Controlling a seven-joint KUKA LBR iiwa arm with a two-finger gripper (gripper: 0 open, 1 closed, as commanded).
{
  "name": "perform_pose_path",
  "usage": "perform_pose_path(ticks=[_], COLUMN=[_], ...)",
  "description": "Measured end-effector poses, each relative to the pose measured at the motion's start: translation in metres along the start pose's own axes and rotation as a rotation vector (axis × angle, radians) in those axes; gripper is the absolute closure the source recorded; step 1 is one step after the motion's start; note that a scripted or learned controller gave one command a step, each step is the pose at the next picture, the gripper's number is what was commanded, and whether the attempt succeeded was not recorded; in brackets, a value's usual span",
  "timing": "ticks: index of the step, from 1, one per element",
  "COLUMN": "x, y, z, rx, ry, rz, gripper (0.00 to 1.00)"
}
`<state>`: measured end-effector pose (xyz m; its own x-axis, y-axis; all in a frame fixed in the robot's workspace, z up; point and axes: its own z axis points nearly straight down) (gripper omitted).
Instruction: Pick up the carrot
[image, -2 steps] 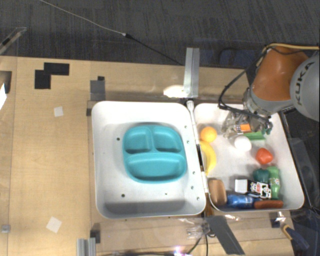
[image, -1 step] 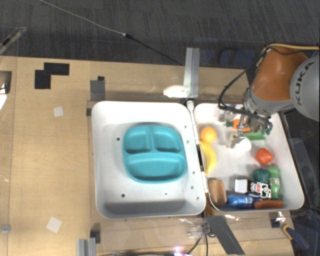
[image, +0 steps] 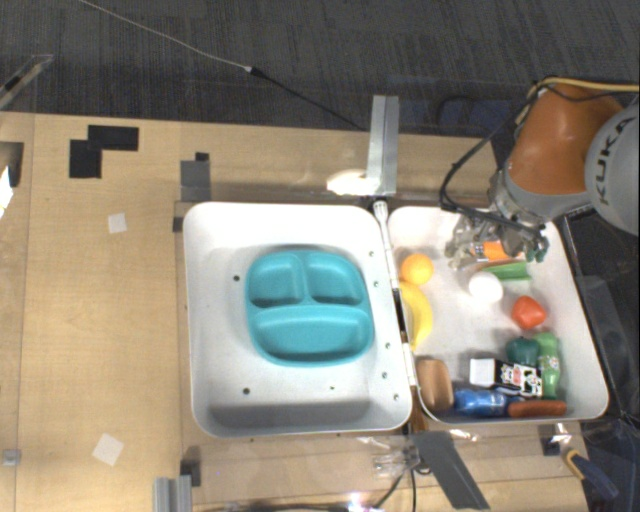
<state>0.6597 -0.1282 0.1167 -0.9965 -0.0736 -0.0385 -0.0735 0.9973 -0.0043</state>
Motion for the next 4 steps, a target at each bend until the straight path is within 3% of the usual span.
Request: perform_pose_path(ticks=[1, 2, 3, 4], x=[0.000, -0.002, 0.006, 0.019], y=[0.000, -0.035, -0.077, -0.076], z=[0.001, 0.007, 0.030, -0.001], rx=[0.000, -0.001, 0.000, -0.001], ry=[0.001, 0.026, 0.045, 0.026], rz=[0.000, 0.051, 0.303, 0.044], gripper=[0.00, 0.00, 0.00, 0.00])
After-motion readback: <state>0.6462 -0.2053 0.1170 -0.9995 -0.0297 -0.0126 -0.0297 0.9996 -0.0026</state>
